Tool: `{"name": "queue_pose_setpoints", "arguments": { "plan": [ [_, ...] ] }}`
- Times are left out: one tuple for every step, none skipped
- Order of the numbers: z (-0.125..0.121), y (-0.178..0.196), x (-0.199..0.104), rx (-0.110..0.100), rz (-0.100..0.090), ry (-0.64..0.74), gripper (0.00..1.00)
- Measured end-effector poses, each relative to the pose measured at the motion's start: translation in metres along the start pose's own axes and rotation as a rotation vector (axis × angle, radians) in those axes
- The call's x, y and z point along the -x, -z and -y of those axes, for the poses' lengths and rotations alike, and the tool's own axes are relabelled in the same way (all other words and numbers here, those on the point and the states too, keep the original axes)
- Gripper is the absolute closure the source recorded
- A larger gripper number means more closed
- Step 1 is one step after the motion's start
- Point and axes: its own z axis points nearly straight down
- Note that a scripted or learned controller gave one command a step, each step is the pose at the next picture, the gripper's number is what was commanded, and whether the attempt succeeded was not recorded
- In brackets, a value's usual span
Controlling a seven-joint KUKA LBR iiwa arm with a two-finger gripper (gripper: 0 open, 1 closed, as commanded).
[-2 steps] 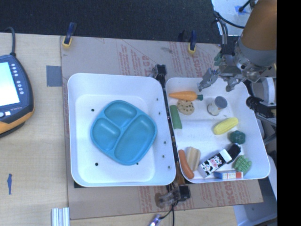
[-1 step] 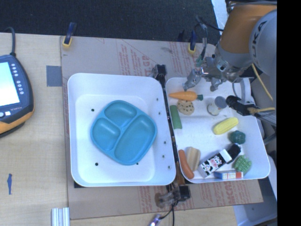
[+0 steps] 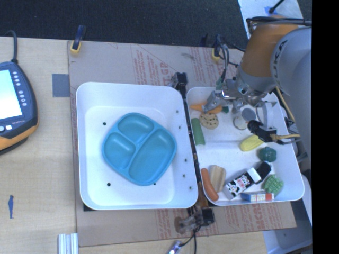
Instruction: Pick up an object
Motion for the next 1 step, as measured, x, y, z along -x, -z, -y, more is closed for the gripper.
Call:
{"name": "queue_pose_setpoints", "arguments": {
  "plan": [
    [-0.0002, -0.0315, -0.0034, -0.001, -0.001, 0.002, 0.0]
  ]
}}
